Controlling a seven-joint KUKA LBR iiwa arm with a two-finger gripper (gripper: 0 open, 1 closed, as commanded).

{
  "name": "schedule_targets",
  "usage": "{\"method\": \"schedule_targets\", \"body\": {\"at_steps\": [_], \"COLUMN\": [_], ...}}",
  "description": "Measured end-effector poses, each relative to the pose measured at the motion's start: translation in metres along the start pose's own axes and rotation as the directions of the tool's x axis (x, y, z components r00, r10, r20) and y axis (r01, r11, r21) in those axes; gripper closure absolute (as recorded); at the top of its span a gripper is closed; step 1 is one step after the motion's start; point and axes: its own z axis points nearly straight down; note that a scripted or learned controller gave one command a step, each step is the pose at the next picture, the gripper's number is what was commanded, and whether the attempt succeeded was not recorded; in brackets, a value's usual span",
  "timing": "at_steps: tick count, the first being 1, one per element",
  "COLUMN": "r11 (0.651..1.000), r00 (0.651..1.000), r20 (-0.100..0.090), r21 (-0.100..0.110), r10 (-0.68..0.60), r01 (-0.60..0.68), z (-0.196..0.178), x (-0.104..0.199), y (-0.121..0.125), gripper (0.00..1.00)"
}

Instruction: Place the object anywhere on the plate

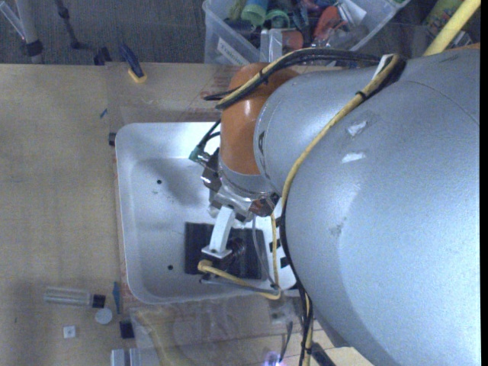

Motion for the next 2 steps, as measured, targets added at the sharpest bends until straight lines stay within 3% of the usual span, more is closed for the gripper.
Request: {"method": "schedule_targets", "body": {"at_steps": [1,2], "r11": [0.974,0.888], "r00": [0.974,0.888], "r20": [-0.001,-0.001], "r21": [-0.002,-0.004], "r10": [-0.226,-0.461], "r01": [0.226,0.461], "z": [-0.015,-0.007], "x": [0.052,0.075], "y": [0.017,0.052], "gripper": [1.00,1.00]}}
